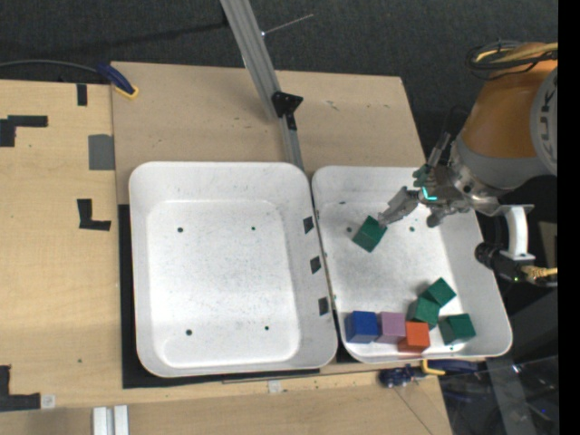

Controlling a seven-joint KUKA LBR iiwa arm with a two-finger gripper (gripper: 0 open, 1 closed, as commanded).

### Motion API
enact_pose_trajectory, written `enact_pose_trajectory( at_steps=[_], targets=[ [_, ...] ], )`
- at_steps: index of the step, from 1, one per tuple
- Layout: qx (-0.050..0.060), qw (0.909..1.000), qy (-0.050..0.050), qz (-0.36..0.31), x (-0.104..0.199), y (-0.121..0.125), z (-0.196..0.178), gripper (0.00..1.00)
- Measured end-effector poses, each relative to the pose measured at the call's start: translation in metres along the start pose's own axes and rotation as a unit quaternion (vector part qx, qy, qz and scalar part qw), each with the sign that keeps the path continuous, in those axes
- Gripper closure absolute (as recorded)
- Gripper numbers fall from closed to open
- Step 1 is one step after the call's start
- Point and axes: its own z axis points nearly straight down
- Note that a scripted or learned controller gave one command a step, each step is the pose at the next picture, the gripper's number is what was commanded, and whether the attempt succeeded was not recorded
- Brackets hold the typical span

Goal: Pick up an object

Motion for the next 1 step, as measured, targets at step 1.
enact_pose_trajectory(
  at_steps=[1],
  targets=[
    [-0.002,1.0,0.0,-0.001,0.0,0.0009,-0.0026,0.0]
  ],
)
